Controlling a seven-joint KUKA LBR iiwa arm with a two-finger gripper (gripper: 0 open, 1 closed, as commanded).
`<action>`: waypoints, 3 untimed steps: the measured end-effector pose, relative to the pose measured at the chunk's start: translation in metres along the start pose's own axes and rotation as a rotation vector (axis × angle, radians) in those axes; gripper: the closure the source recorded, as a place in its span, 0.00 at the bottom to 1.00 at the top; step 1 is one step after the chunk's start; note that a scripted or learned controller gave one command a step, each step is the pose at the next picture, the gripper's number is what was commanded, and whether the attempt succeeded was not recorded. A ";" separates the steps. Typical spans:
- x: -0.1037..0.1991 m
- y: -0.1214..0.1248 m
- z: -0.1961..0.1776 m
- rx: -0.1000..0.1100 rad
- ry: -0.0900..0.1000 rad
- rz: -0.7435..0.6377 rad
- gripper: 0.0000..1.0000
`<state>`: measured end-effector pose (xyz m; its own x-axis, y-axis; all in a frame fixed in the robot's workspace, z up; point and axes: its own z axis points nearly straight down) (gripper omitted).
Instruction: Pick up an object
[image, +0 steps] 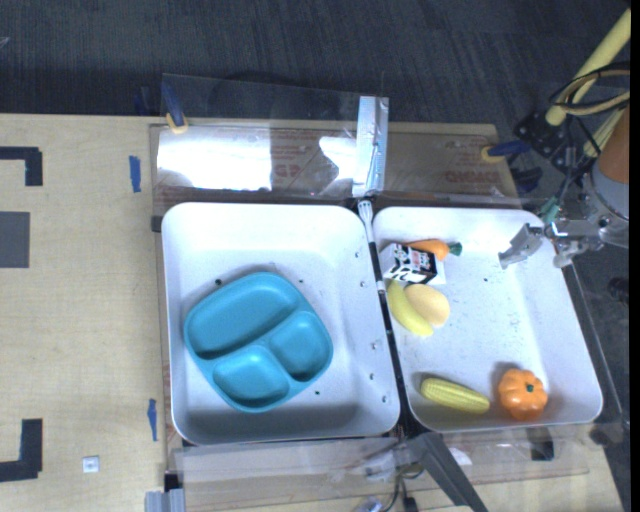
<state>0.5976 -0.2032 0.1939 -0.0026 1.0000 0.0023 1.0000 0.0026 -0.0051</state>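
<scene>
**Arm at far right edge, toys untouched in right bin**

While the gripper (538, 243) hangs over the upper right corner of the right bin (575, 330), nothing sits between its metal parts, and I can't tell whether the fingers are wide or narrow from this angle. Grey arm (612, 200) comes in from the right edge, w/ yellow and black cables bunched above it.

Right bin holds all the small stuff. Carrot (432, 247) lies near the top left corner, touching a black-and-white packet (410, 265) just below it. Under the packet, a yellow banana (404, 308) and a pale lemon-like fruit (428, 302) rest against each other, close to the divider btwn the bins. Near the front edge, a yellow corn cob (454, 394) lies flat, and an orange pumpkin (522, 392) sits just beside it to the right. All are well apart from the gripper.

Left bin (200, 240) carries a blue divided plate (258, 340) w/ three compartments, turned at an angle, roughly centred.

Both bins rest on the wood counter (70, 300), w/ a clear plastic sheet (260, 150) behind them.
</scene>
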 end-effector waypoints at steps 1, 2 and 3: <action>0.098 0.004 0.038 0.002 0.001 -0.049 0.00; 0.101 0.049 0.083 -0.004 -0.002 -0.094 0.00; 0.099 0.045 0.109 -0.005 -0.002 -0.123 0.00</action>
